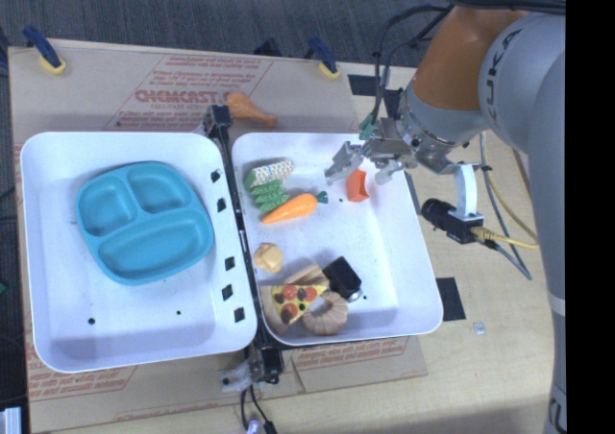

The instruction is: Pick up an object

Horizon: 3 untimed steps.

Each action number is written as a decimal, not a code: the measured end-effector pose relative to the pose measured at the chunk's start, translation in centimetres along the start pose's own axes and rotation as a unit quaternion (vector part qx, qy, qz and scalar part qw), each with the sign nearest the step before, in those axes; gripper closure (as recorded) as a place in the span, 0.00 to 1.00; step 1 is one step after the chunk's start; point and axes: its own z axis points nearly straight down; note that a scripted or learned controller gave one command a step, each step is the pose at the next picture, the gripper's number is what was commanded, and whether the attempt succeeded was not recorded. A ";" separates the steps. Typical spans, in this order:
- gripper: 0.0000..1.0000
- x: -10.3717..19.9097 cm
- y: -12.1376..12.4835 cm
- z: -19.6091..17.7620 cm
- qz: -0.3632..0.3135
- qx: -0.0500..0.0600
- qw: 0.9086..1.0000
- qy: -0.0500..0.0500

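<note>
Orange-red toy piece [357, 185] sits near the far right wall of the right bin [415, 259], directly under my claw [363, 161], whose fingers spread apart above it, gripping nothing. A carrot [290, 208] lies just left; the blue divided plate [144, 221] fills the left bin [48, 259].

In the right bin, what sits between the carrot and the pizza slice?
In the camera view, a small tan piece lies between the carrot and the pizza slice, near the right bin's left wall.
</note>
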 end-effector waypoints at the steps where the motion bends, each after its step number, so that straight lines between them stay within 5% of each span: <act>1: 0.00 2.4 4.4 13.1 0.020 0.000 1.000 0.000; 2: 0.00 4.4 7.0 14.6 -0.008 -0.004 1.000 -0.001; 3: 0.00 4.9 0.3 14.6 0.011 -0.007 1.000 -0.001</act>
